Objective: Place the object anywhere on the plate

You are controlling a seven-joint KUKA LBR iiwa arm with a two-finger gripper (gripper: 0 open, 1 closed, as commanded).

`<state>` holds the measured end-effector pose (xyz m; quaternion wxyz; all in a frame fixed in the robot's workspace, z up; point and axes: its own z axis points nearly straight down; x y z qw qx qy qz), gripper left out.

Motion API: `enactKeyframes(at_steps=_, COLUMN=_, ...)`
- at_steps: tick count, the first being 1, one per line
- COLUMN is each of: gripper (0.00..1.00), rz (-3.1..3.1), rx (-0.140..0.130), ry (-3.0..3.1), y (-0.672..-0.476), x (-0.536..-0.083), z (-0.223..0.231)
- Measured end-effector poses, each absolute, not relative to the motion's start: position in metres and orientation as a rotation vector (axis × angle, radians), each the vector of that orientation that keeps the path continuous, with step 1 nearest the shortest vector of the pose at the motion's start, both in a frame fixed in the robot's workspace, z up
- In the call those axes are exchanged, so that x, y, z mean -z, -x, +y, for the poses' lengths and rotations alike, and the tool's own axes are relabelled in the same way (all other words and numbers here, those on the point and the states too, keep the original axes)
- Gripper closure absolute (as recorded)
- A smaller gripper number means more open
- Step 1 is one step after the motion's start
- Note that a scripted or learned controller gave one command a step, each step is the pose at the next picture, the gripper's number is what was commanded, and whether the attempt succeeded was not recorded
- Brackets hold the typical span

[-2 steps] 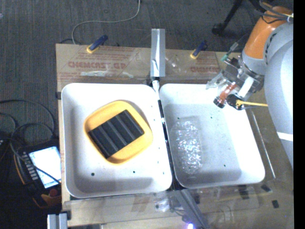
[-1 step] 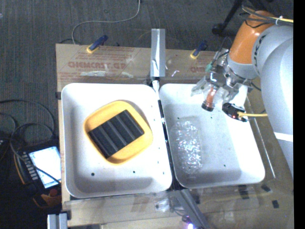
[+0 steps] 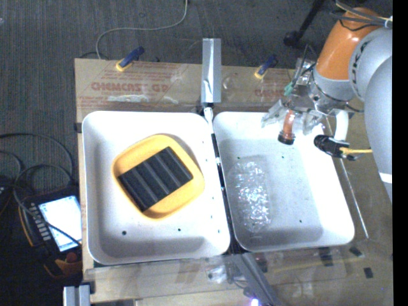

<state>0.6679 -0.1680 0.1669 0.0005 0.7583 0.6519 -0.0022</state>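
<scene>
- Gripper (image 3: 288, 127): over the far part of the right bin (image 3: 331, 228), a small orange-brown object (image 3: 288, 125) pinched between its fingers.
- Plate (image 3: 131, 161): yellow, with a dark ribbed insert, in the left bin (image 3: 102, 234), well apart.
- Step: carrying; next, travel left across the divider and release above the plate.

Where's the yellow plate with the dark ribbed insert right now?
In the camera view, the yellow plate with the dark ribbed insert lies flat in the left white bin, roughly centred, across the divider from the gripper over the right white bin.
</scene>
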Motion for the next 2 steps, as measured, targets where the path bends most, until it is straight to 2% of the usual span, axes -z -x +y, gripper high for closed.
enactKeyframes(at_steps=1, gripper=1.00, rz=2.085, rx=0.004, ry=-2.355, y=-0.621, x=-0.141, z=-0.104)
enactKeyframes(at_steps=2, gripper=1.00, rz=2.340, rx=0.002, ry=-2.099, y=-0.637, x=-0.095, z=-0.097)
